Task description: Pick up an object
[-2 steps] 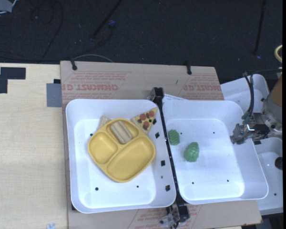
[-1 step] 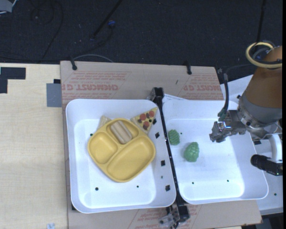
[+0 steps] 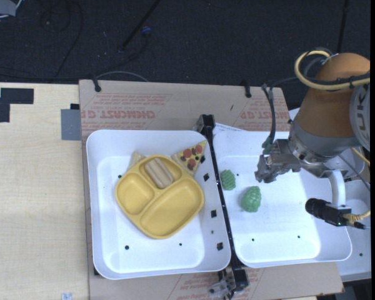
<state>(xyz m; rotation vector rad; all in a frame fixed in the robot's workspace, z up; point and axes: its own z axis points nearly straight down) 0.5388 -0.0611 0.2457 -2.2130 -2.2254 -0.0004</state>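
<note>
Two shallow white bins sit side by side on the bench, and the divider (image 3: 215,192) between them serves as the landmark. Left of it, the left bin (image 3: 106,249) holds a yellow sectioned plate (image 3: 159,197) with a tan bread-like piece (image 3: 157,172) in its upper compartment. A pizza-slice toy (image 3: 192,155) lies near the divider's upper end. Right of the divider, in the right bin (image 3: 300,245), a small green object (image 3: 227,180) lies just beside it, and a larger green object (image 3: 251,199) lies farther right. The gripper (image 3: 269,169) hangs above the larger green object's upper right.

Dark, nearly black floor (image 3: 175,30) across twelve o'clock, strewn with thin black cables (image 3: 137,33). Pale wood-grain counter (image 3: 31,199) at nine o'clock, marked with black blocks (image 3: 9,103). Brown printed cardboard sheet (image 3: 169,108) lying at centre. Even, dim lighting.
</note>
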